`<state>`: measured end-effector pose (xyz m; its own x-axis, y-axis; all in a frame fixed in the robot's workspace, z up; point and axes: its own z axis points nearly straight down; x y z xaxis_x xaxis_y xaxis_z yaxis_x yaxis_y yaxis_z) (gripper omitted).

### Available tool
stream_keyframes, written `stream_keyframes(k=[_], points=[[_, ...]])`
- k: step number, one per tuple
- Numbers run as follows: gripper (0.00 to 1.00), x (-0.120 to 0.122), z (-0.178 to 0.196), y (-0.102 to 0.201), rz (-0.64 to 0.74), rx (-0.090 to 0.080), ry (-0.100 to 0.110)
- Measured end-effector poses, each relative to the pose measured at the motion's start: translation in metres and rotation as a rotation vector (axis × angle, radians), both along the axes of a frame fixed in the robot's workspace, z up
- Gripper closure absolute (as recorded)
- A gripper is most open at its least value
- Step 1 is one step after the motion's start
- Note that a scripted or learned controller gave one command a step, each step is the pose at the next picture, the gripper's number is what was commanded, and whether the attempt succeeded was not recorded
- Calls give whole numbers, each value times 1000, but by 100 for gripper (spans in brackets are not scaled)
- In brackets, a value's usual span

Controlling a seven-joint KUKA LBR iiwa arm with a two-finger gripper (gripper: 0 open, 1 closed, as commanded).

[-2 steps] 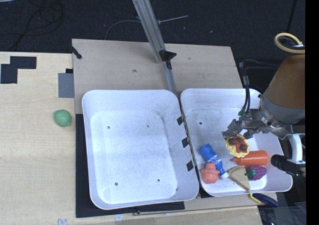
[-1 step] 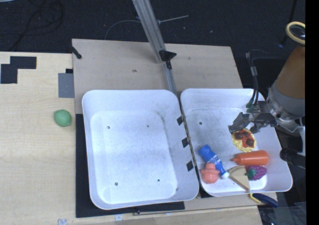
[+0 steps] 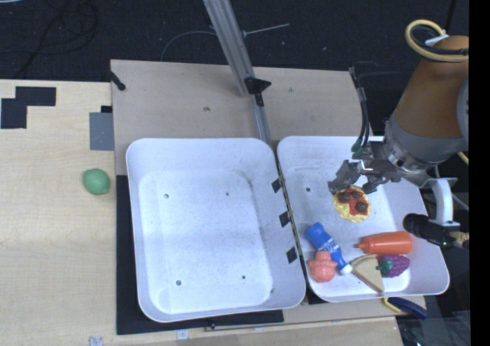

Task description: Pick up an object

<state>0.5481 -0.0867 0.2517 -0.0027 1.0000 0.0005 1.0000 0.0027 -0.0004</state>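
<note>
Fingers [image 3: 357, 176] over right bin [image 3: 306, 157]; green ball [image 3: 96, 181] on wooden bench [image 3: 46, 245].

Even overhead light, soft shadows inside the left bin [image 3: 153, 155], dark surroundings above, slightly grainy and soft throughout.

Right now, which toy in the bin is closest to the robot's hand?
The yellow toy with red spots, right beneath the hand; the orange bottle and blue bottle lie farther off.

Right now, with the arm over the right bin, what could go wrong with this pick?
1. The hand hangs at the edge of the small pizza, a flat toy, so it may slip off.
2. The ketchup bottle, blue bottle and grapes crowd nearby; a sweep could knock them.
</note>
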Motion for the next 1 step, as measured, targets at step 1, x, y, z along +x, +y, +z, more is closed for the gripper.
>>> stream_keyframes(k=[1], points=[[100,13,2,42,0,0,0]])
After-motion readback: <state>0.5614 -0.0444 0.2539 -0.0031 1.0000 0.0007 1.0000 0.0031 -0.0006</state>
